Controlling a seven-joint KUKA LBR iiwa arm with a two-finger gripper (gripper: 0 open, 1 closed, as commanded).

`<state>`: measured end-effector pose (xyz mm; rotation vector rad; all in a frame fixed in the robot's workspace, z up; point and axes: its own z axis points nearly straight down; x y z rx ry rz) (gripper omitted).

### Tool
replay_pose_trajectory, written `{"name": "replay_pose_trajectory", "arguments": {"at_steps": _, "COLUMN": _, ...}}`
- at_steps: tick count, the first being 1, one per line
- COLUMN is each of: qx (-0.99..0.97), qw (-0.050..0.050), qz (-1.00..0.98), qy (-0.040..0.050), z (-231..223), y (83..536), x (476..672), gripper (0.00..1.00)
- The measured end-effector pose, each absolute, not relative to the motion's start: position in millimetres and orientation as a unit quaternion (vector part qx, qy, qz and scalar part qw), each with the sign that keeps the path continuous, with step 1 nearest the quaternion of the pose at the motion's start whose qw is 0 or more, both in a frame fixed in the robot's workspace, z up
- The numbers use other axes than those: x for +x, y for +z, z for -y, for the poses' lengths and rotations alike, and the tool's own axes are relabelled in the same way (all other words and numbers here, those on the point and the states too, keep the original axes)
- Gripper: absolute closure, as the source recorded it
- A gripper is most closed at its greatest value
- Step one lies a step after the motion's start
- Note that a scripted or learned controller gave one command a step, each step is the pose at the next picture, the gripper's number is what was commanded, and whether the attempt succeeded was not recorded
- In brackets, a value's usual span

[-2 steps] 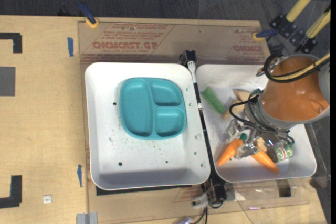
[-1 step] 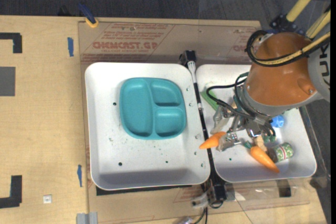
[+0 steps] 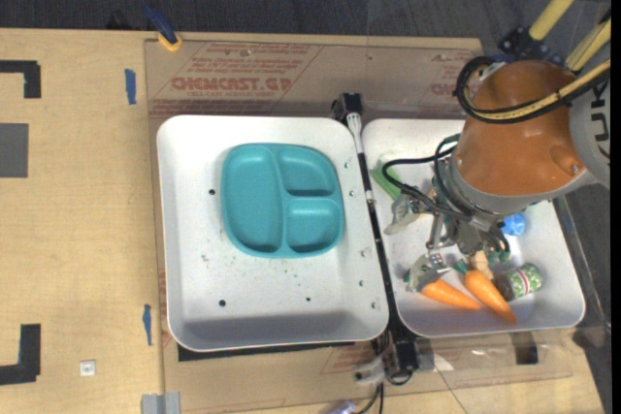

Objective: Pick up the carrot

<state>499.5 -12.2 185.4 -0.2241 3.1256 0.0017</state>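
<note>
Two carrots (image 3: 451,293) lie touching near the right bin's (image 3: 568,305) front edge, a small can (image 3: 524,281) just beside them. Gripper (image 3: 448,257) hangs above them, nothing held. Risk: jaws straddle both carrots, or nudge the can, and the grasp slips.

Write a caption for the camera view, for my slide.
Arm's tool above two carrots in right bin; teal plate in left bin.

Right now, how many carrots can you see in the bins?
2, both in the right bin near its front edge: one carrot lying left, the other carrot just right of it. The arm hides part of the bin, so more could be covered.
</note>
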Motion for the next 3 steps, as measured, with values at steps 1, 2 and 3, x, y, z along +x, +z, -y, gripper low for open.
{"name": "replay_pose_trajectory", "arguments": {"at_steps": 1, "qx": -0.215, "qw": 0.004, "qz": -0.977, "qy": -0.0007, "z": 71.9, "y": 186.8, "x": 492.1, "gripper": 0.0}}
{"name": "replay_pose_trajectory", "arguments": {"at_steps": 2, "qx": -0.164, "qw": 0.006, "qz": -0.986, "qy": -0.0005, "z": 96.1, "y": 96.2, "x": 491.5, "gripper": 0.0}}
{"name": "replay_pose_trajectory", "arguments": {"at_steps": 3, "qx": -0.142, "qw": 0.004, "qz": -0.99, "qy": -0.0006, "z": 94.2, "y": 91.2, "x": 492.7, "gripper": 0.0}}
